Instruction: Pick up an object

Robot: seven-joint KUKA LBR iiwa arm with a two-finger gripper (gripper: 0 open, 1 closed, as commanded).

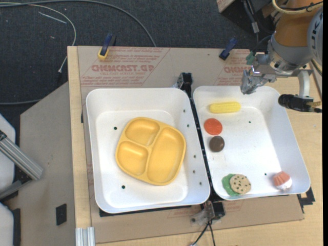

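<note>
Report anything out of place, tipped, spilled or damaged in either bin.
Nothing stands out. The yellow divided plate lies flat in the left bin. In the right bin the corn cob, orange disc, brown ball, cookie and pink piece lie apart, inside the walls. The gripper hangs over its far edge.

I see two shallow white bins side by side on a cardboard sheet (154, 60) printed with red lettering. The left bin (102, 188) touches the right bin (294, 152) along a black seam. Blue clamps (106, 45) and (228, 47) pin the sheet's far edge. A white cable (77, 9) loops over the dark carpet (154, 9) beyond.
</note>
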